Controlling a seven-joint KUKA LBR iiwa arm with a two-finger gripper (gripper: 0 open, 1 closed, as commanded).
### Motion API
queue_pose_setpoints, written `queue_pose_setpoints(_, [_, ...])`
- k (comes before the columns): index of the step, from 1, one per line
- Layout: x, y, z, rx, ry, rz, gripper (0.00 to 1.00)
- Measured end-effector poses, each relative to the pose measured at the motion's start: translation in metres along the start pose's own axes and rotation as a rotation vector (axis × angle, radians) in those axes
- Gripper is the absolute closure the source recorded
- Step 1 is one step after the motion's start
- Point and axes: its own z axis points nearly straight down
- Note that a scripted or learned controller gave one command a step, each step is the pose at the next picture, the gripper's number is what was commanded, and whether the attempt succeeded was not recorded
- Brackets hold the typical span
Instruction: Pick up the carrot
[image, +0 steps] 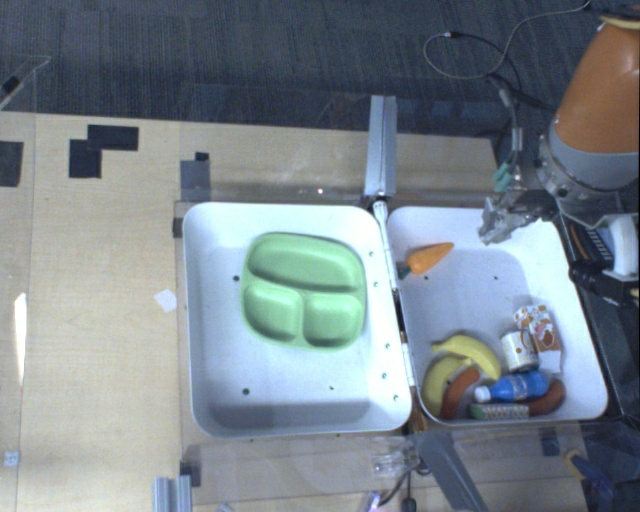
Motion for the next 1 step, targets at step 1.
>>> queue_pose_setpoints(1, [-0.0073, 0.003, 0.0426, 0.007, -0.001, 0.594, 1.0])
